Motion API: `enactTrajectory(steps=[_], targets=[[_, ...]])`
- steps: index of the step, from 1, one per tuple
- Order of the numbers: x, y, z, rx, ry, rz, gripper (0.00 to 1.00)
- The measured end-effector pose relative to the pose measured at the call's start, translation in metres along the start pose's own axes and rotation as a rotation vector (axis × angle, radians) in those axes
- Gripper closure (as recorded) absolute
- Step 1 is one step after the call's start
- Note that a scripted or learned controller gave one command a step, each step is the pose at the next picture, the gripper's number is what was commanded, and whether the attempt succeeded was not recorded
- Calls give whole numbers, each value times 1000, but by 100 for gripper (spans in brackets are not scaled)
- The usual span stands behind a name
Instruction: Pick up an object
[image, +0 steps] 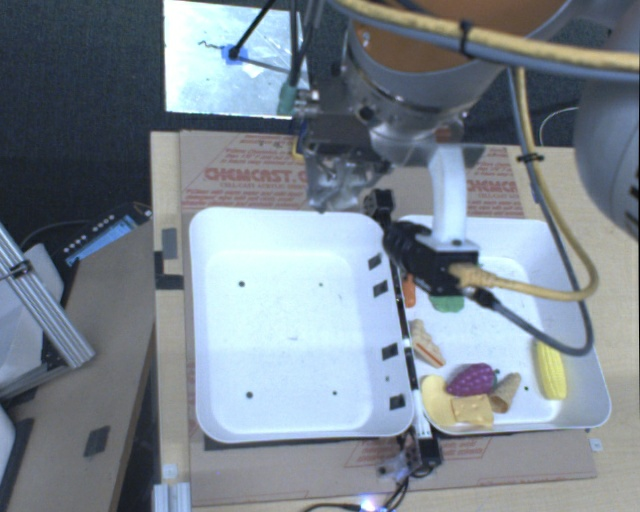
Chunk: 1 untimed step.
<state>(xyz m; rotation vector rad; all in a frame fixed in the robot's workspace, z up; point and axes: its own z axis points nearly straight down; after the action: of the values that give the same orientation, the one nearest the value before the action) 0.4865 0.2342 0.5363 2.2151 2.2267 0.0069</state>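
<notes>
Yellow piece (462, 408): nearest of all, at the near rim of the right bin (585, 405), touching the purple grape bunch (472, 379) just behind it.
Tan cone (506, 390): just beside the grapes, on the view's right.
Corn cob (550, 370): lies apart from the others near the bin's right wall, with its long axis running near to far. I judge it the cleanest pick, since bare floor shows on both its long sides.
Tan wedge (428, 346): a little farther back, close to the divider between the bins.
Green piece (448, 302) and orange stick (409, 291): farther back again. The stick lies along the divider.
Left bin (290, 340): side by side with the right bin, on the view's left.
Gripper (335, 190): farthest back, hanging at the far rim of the left bin near its far right corner. I cannot tell whether it is open or closed, and I judge the pick not yet begun.
Relation that matters: every object lies toward the camera and to the view's right of my gripper, across the divider. For the cob I would close across its near-to-far axis.
</notes>
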Motion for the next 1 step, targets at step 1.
enactTrajectory(steps=[1], targets=[[-1,-2,229,17,-9,4,100]])
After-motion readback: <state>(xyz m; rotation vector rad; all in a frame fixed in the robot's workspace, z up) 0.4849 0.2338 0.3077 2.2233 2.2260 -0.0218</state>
